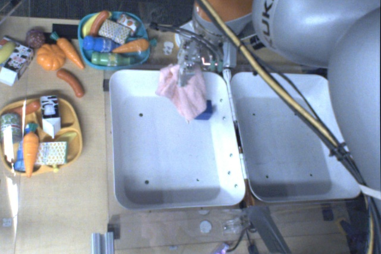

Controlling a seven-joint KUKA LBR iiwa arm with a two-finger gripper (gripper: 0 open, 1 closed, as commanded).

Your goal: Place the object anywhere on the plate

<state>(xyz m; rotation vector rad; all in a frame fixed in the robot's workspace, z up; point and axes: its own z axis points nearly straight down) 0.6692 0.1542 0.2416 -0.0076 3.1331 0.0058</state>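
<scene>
Pink cloth at the left bin's 1 o'clock corner

Soft, crumpled pink cloth (pixel 183 94) hangs in limp folds from the metal end effector (pixel 189 66), whose fingers pinch its top edge; a small blue thing (pixel 205 111) peeks out beneath it, over the smooth, shallow white left bin (pixel 172 187) with rounded corners.

Pink cloth (pixel 183 94) crowding left bin (pixel 149 181) far corner (blue object (pixel 205 110) beneath), nearer floor open
</scene>
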